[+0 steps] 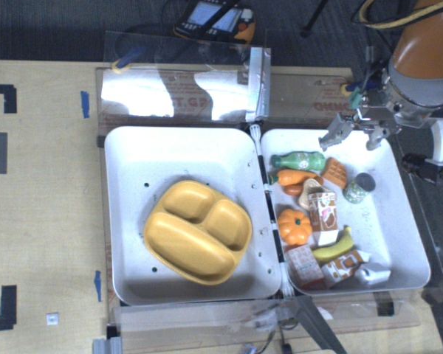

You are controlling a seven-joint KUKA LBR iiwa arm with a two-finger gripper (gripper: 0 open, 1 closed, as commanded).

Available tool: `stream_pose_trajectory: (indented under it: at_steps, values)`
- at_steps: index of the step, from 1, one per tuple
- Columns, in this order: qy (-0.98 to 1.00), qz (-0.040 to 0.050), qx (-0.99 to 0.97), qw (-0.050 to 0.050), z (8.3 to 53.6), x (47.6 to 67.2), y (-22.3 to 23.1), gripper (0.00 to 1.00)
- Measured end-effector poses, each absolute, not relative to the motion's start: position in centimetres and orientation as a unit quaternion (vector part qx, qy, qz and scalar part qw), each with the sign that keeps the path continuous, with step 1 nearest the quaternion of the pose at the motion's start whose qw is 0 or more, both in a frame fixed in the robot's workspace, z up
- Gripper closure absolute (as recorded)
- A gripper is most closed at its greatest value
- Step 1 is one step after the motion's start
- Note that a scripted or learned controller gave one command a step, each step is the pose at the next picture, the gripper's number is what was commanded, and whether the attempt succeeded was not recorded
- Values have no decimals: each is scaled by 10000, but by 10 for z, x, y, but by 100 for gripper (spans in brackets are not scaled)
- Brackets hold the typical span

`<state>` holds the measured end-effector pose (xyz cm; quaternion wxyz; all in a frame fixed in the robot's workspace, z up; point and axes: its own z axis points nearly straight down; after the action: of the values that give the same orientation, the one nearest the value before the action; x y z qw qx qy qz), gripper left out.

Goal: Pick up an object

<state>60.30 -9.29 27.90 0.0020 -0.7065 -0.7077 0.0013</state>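
In the right bin (pixel 399 220), taken as the landmark, the near edge holds a white tube (pixel 373 275) and snack packets (pixel 343 266), with a banana (pixel 332 248) just behind them. Farther in lie a small pumpkin (pixel 294 226), a carton (pixel 325 211), a carrot (pixel 294 177) and a green bottle (pixel 298 160). A round can (pixel 359 188) sits toward its right wall. Over the bin's far right corner hangs the claw (pixel 353 134), fingers spread wide, gripping nothing. Left of it, the neighbouring bin (pixel 133 161) carries a yellow divided tray (pixel 198 231).
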Motion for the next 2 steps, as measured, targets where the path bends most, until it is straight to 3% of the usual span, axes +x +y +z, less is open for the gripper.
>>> stream_pose_trajectory:
  at_steps: [1,2]
  values:
    - [-6814,9,-7319,12,183,498,-80,0]
    - [-6611,1,-7503,1,98,531,-100,0]
